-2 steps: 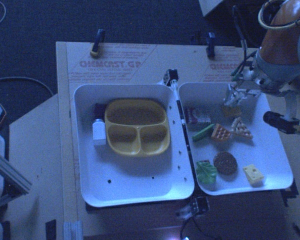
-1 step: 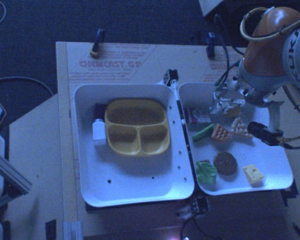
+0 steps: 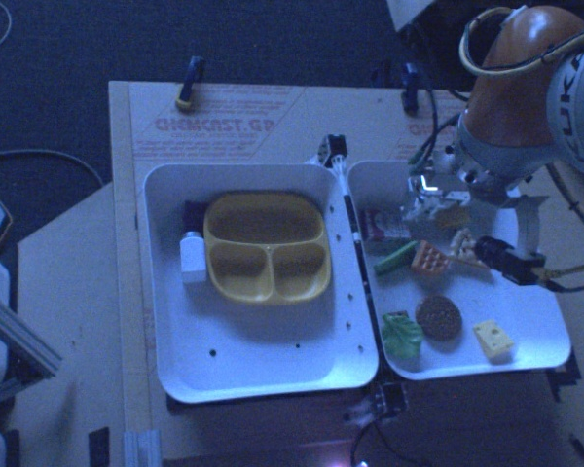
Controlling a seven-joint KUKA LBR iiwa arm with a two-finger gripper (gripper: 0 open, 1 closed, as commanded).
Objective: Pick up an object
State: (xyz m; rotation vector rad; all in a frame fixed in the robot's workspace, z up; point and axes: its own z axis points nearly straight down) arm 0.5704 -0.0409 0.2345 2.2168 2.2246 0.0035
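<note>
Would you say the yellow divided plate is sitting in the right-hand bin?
No, the yellow divided plate lies in the left bin, beside a small white bottle.

Robot lab: clamped board (image 3: 273, 115), two white bins (image 3: 165, 261), toy food (image 3: 438, 316)

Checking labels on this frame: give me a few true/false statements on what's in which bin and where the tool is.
1. The yellow divided plate lies in the left bin. True.
2. The tool hangs over the left bin. False: it is over the far part of the right bin.
3. The cheese wedge sits in the near right corner of the right bin. True.
4. The brown round cookie rests on the yellow divided plate. False: it lies in the right bin, beside the green leafy piece.
5. A small white bottle stands left of the plate, in the same bin. True.
</note>
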